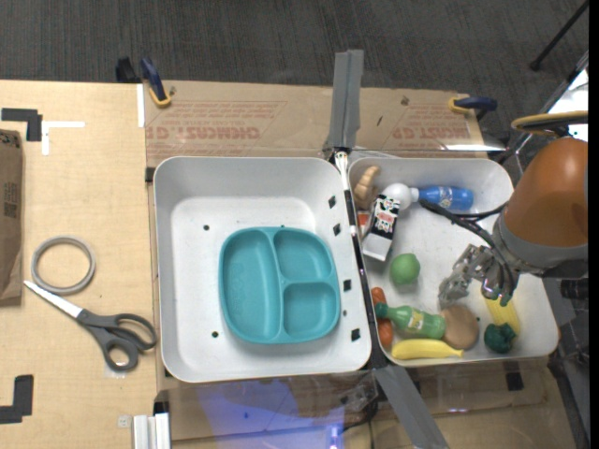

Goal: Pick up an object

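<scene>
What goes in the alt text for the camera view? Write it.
The arm's hand hangs over the right bin among toy foods: a green ball, a banana, a blue bottle. The left bin holds a teal divided plate.

Dark grey carpet floor (281, 17) across the top, diagonal weave pattern. Light wood bench top (84, 185) on the left, with black tape corner marks (23, 120) and a white tape mark (65, 127). Roll of tape (63, 264) lying flat, scissors (98, 325) with grey handles just below it. Brown paper bag edge (9, 213) at far left. Flattened brown cardboard (243, 124) with printed red lettering under the bins' far side, held by blue clamps (154, 80) and (475, 105). Grey tape strip (346, 96) running up between the bins. Bluish light glow (271, 414) at the bottom edge. Black stand legs (562, 36) top right
</scene>
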You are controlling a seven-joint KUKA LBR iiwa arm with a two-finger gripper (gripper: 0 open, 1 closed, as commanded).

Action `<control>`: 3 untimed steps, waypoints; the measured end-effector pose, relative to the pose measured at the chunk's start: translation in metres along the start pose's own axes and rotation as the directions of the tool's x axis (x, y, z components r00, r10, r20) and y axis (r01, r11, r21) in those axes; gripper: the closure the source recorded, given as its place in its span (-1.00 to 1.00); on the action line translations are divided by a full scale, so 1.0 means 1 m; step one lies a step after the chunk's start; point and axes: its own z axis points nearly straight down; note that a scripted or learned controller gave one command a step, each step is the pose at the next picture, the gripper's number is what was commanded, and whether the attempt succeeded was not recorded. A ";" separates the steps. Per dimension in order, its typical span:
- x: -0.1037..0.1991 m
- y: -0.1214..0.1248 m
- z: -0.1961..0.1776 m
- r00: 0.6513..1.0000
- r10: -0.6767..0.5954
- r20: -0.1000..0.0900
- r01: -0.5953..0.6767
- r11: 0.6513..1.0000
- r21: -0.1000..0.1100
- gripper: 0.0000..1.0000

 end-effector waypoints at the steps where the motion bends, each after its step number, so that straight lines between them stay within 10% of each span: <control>1: -0.073 -0.028 -0.077 0.997 0.075 0.003 -0.075 0.997 0.000 1.00; 2: -0.040 0.016 0.000 0.993 0.116 0.001 -0.116 0.993 0.000 1.00; 3: -0.075 0.048 -0.001 0.953 0.303 0.003 -0.303 0.953 0.000 1.00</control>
